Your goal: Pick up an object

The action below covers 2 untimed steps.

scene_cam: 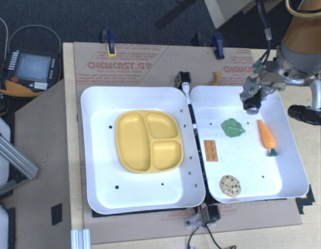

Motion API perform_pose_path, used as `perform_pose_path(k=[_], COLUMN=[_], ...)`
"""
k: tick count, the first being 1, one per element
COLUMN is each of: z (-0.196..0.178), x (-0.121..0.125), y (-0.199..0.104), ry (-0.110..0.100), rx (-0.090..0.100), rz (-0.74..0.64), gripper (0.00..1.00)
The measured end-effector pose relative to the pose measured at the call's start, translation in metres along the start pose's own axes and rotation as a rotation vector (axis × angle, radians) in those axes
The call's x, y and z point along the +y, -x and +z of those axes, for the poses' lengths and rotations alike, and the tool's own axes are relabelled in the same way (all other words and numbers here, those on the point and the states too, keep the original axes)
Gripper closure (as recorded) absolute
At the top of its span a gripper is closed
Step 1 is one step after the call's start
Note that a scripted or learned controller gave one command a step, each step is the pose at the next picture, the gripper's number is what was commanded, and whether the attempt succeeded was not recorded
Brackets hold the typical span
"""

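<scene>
Two white bins (98, 191), cardboard-covered bench (150, 56)

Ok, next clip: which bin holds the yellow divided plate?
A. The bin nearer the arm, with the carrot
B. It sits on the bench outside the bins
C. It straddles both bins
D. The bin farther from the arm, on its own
D. The yellow divided plate lies alone in the left bin of the view, while the carrot lies in the right bin under the gripper.

Arm (301, 40) angled in from right
</scene>
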<state>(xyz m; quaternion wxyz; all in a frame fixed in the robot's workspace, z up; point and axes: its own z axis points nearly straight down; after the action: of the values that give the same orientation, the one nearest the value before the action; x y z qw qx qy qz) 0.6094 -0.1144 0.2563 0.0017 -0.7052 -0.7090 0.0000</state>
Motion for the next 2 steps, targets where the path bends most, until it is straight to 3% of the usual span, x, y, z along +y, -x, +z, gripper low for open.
perform_pose_path(k=[2], z=[0.029], x=[-0.033], y=[-0.098], ry=[-0.002], rx=[-0.001], rz=[0.001], gripper=[1.0])
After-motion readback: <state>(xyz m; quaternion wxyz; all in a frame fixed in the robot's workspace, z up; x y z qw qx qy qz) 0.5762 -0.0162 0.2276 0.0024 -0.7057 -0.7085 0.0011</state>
